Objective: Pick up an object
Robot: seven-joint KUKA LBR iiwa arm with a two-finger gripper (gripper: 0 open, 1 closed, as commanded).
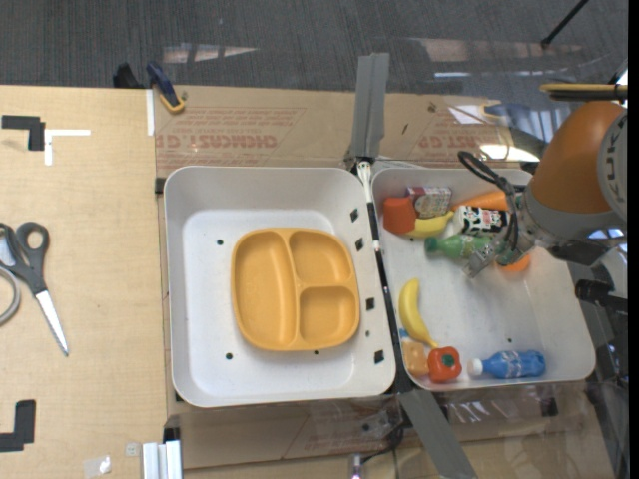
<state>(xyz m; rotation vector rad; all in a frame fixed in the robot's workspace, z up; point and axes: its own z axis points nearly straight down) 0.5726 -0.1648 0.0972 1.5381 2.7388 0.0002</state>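
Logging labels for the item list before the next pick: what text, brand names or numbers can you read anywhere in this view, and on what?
Cardboard sheet behind the bins: red print, mirrored or upside down, too blurred to quote.
Black-and-white labelled item in the right bin, beside the gripper: markings too small to read.
Blue bottle: label unreadable.
Yellow divided plate in the left bin: no text.
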